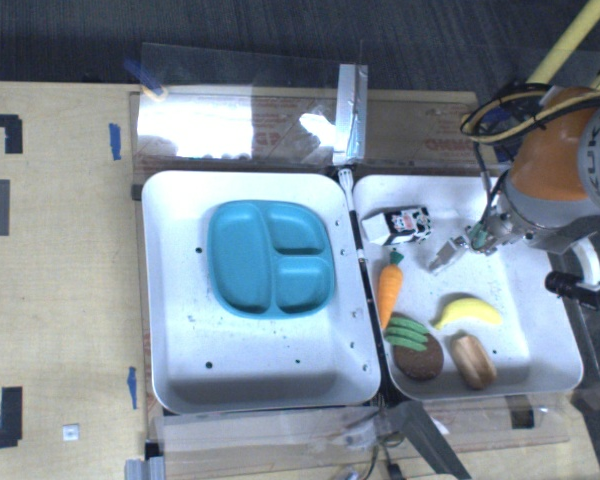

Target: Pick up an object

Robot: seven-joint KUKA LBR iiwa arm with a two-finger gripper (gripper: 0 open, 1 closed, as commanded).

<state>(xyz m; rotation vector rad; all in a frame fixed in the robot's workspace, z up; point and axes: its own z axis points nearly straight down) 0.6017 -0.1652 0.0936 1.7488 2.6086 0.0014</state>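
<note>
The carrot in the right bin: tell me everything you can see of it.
The carrot is a small toy one, smooth and plastic-looking, with an orange tapered body and a small green top. It lies flat on the floor of the right bin, close to the wall shared with the left bin, green top toward the far side and narrow tip pointing toward the near edge. Its tip meets or nearly meets the green-topped brown item below it. The pincer is apart from it, to its right.
</note>
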